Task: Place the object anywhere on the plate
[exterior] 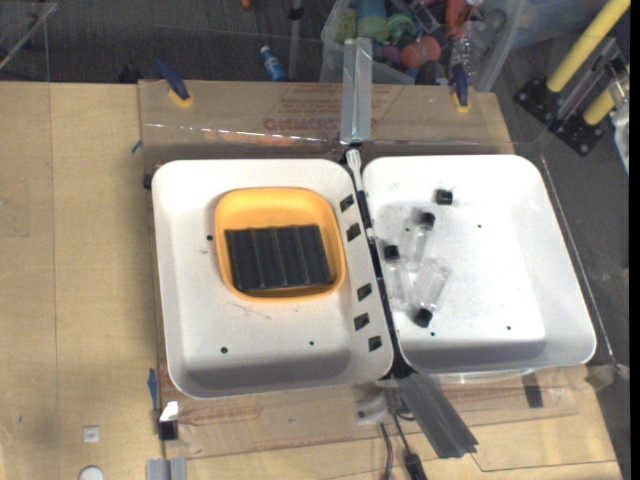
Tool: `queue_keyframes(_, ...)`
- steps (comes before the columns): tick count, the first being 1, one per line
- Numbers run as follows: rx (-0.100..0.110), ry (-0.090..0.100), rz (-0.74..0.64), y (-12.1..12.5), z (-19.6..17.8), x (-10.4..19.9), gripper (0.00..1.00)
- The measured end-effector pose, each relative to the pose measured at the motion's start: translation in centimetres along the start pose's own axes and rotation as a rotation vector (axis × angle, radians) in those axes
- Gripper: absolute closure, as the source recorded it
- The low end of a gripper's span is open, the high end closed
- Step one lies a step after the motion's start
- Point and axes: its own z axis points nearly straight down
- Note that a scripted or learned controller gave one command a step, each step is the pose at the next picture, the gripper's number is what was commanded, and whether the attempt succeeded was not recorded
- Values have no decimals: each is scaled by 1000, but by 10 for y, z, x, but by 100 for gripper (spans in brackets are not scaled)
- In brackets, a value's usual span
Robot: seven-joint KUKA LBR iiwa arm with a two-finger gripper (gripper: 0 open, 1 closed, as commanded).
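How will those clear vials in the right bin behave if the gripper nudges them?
The clear vials look cylindrical and lie on their sides, so they would probably roll. They seem small and light, likely scattering. Their smooth transparent walls may slip between fingers.

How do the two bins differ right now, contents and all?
The left bin holds an orange plate with a dark ribbed slab lying on it; the right bin holds several small clear vials with black caps, scattered loose. The left bin's load sits in one tidy stack near its middle; the right bin's vials cluster toward its left side, by the divider. Both bins are shallow, white, rounded and alike in size.
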Motion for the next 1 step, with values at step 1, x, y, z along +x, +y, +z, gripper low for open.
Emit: queue_keyframes(1, -2, -1, -296, -2, 0, -9, 100)
